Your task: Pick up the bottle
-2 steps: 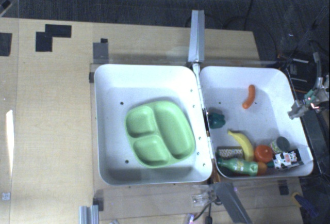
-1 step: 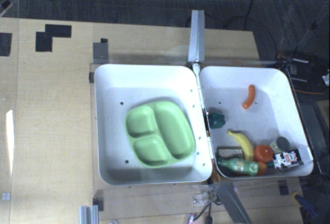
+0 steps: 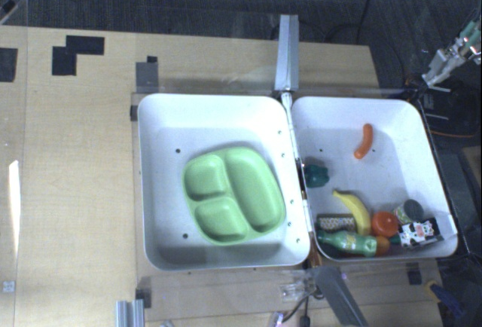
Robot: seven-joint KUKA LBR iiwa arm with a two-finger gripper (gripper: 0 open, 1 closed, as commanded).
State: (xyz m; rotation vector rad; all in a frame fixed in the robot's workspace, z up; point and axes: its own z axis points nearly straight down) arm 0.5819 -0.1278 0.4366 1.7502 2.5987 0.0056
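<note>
1. Bottle point(image 3: 350, 244): green, lying on its side along the near wall of the right bin point(image 3: 422, 129), long axis roughly parallel to that wall; near-left corner of the bin; not yet lifted.
2. Crowded just behind: patterned flat item point(image 3: 335, 224) touching or nearly touching the bottle's far side; banana point(image 3: 354, 209) curving down toward it; red round fruit point(image 3: 385, 224) at its right end, contact not resolvable; black-and-white object point(image 3: 419, 233) further right.
3. Judged best grasp: straight down over the bottle's middle, closing across the short axis, near wall to patterned item; little room on either side, so expect a snag on the wall or a pinch of the neighbour; keep off the right end, where the fruit crowds it.
4. Likely to roll if nudged; descend centred, close slowly, lift vertically before any traverse.
5. Mid-bin: teal object point(image 3: 315, 175) by the divider and orange sausage point(image 3: 364, 141), both well apart from the bottle; no concern.
6. Gripper point(image 3: 452, 58): beyond the far right corner of the bin, well apart from the bottle; opening state cannot be told at this range; long approach needed.
</note>
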